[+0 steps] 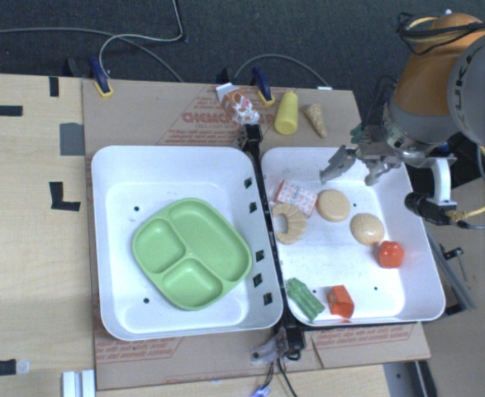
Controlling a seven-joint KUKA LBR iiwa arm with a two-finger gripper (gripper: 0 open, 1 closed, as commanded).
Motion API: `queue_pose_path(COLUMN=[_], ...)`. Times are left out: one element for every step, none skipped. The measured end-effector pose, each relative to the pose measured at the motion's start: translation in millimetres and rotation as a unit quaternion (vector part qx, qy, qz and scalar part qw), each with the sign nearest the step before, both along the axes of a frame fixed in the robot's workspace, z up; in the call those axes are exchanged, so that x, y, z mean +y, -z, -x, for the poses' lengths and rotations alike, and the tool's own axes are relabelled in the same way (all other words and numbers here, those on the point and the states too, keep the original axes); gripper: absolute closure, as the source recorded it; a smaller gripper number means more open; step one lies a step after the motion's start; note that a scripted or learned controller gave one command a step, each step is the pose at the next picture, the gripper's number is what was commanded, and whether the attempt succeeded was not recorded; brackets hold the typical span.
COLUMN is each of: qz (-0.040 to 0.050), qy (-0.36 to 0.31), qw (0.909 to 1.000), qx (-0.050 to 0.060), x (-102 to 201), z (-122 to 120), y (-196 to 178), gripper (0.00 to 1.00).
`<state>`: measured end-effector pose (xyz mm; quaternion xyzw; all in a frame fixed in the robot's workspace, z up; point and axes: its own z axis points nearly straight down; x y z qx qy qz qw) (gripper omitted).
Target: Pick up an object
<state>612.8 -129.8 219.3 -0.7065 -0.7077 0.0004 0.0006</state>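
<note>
I have the claw spread open and holding nothing, over the right bin's upper edge. I judge this the approach step; next I must descend onto the tan bun just below.

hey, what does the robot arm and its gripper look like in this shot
The arm is bulky and rounded: an orange band above a grey wrist section, with dark cables looped at its top. The gripper is grey metal with two slim fingers. A white-and-black fitting sits at the wrist's side.
</note>
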Motion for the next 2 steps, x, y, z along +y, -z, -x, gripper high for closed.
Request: queue_pose_path(qz=[0.0001,0.0008], qy=[0.0,0.001], qw=[1.0,1.0], qx=[0.001,0.0], x=[34,-37], z=[-4,34], y=[55,77], gripper=[0.0,0.0])
